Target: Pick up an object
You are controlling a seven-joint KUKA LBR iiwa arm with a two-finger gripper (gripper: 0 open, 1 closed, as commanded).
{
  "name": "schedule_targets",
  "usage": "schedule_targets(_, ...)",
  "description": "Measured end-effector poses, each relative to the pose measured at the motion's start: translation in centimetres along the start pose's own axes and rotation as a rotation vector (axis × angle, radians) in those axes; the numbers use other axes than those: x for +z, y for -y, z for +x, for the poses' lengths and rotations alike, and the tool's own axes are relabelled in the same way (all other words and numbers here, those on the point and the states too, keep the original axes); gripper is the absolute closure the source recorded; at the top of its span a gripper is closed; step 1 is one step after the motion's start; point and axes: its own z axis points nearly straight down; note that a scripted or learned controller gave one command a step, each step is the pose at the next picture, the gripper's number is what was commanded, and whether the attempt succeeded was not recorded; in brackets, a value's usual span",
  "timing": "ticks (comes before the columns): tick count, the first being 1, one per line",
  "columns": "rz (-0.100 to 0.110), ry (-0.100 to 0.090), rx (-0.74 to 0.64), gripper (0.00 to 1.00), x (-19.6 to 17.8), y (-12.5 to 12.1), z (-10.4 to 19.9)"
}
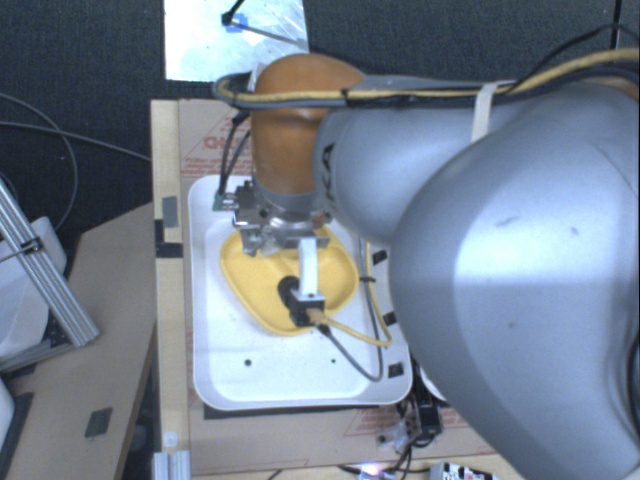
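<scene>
The bench's white bin (260,373) holds a yellow dish (243,280) toward its far edge. The gripper (280,236) hangs over it, whether spread or closed I cannot tell. Pinching the dish's rim looks safest.

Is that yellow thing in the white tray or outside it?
In. The yellow thing lies on the floor of the white bin, with bare white showing around its visible edges.

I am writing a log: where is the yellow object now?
Camera view, left side: the yellow object lies in the white bin, directly beneath the tool.
</scene>
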Motion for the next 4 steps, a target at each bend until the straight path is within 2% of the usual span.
schedule_targets(1,-0.005,-0.001,0.007,1.00,3.3,-2.9,-1.0)
schedule_targets(2,-0.018,-0.009,-0.001,1.00,-11.3,0.6,0.0)
schedule_targets(3,-0.015,-0.004,0.001,1.00,-15.9,-6.1,-0.2)
schedule_targets(4,-0.004,-0.002,0.001,1.00,-15.6,-4.0,-0.2)
